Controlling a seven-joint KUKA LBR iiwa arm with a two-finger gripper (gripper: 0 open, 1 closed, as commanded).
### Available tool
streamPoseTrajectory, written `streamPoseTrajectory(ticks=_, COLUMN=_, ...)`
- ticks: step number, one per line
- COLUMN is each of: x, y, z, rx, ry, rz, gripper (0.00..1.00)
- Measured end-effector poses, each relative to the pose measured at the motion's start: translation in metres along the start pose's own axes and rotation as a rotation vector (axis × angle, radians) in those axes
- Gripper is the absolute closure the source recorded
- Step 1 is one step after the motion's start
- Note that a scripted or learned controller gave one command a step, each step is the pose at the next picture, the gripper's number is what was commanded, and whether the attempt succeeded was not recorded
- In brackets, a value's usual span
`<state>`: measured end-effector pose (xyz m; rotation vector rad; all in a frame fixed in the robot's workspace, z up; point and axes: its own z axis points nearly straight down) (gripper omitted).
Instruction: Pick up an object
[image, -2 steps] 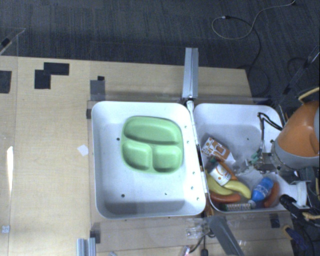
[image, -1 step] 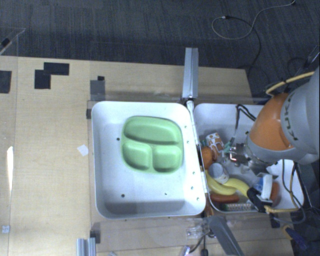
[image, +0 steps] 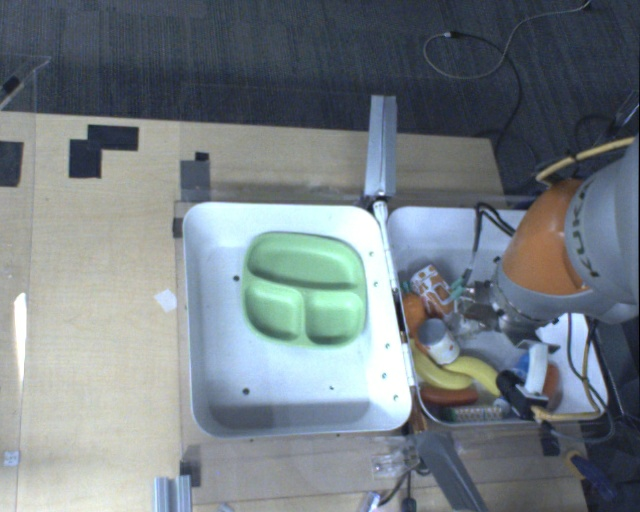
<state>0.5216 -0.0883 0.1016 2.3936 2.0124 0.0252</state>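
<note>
Grey and orange, the robot arm (image: 570, 250) leans over the right-hand shallow white bin (image: 450, 225), its hand (image: 462, 312) lowered among the jumble there. Whether that hand is clenched or released cannot be told from above; nothing is seen held in it. Just beside the hand lie a small grey-and-white cylindrical cup (image: 438, 340), a yellow plastic banana (image: 460, 374) nearer the bin's front edge, and an orange-and-white patterned packet (image: 430, 285) toward the bin's back. A red sausage-shaped toy (image: 450, 396) rests against the front wall. The neighbouring left white bin (image: 210, 330) carries a green three-compartment plastic tray (image: 305, 288). By the look of it, the pick is at the reach-in stage: the next move calls for settling squarely over one item, likely the cup, and closing without nudging the banana.
</note>
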Motion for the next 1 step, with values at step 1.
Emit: streamPoseTrajectory(ticks=1, x=0.0778, y=0.0024, z=-0.0831, rx=0.018, ry=-0.003, rz=0.119, gripper=1.00)
